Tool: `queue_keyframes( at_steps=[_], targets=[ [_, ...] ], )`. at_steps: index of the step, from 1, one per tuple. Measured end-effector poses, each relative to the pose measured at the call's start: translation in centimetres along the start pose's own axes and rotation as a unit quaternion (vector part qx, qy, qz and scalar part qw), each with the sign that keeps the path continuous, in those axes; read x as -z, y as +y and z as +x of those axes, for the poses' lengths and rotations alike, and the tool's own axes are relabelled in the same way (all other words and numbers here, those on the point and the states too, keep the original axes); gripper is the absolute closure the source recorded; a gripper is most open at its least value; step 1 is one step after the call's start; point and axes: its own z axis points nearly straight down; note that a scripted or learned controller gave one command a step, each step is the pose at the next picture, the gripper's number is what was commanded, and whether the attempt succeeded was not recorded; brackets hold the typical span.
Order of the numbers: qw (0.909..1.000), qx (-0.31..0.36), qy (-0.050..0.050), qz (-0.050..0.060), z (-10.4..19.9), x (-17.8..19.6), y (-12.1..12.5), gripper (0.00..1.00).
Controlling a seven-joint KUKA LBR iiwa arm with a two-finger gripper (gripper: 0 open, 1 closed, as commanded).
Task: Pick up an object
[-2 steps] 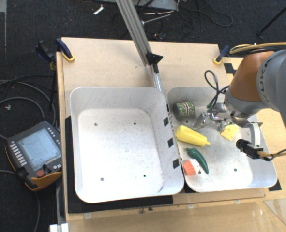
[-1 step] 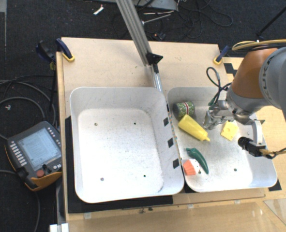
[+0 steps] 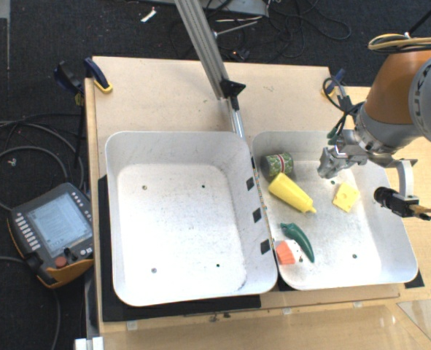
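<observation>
hand [image 3: 330,165] hovers right of centre above the cheese [image 3: 346,197], its state i cannot tell; descending off-centre could nudge the wedge aside; the bottle [image 3: 292,194] crowds nearby.

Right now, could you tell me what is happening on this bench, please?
The arm reaches in from the right, its claw poised over the right bin, near the top. Below it lie a yellow block, a yellow bottle, a green can, a green pepper and an orange-and-white piece. Nothing looks grasped yet.
</observation>
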Motion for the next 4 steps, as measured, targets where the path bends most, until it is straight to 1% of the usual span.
queue_keyframes(
  at_steps=[1, 2, 3, 4],
  targets=[
    [1.0000, -0.001, 0.000, 0.000, -1.0, 5.4, -0.1, 1.00],
    [1.0000, 0.000, 0.000, 0.001, -1.0, 8.8, 0.0, 1.00],
    [1.0000, 0.003, 0.002, 0.004, 4.2, 7.5, -0.4, 1.00],
    [1.0000, 0.003, 0.002, 0.004, 10.3, 6.6, -0.1, 1.00]
  ],
)
